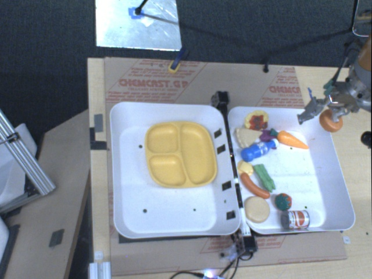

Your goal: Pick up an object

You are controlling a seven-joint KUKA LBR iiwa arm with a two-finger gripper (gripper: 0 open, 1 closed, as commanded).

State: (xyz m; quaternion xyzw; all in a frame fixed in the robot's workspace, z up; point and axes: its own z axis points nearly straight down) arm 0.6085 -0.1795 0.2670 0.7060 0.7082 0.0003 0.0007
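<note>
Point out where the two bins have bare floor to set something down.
Left bin: a bare margin all around the yellow tray, widest along the near wall. Right bin: bare floor right of the green toy, below the carrot. Its left side is crowded with toys.

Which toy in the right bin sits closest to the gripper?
The orange carrot, at the top right of the pile in the right bin. It lies just below-left of the gripper; the blue bottle and red can sit farther off.

Tan bench [70, 150], cardboard sheet [157, 80] on it, 2 white bins [125, 173] side by side
</note>
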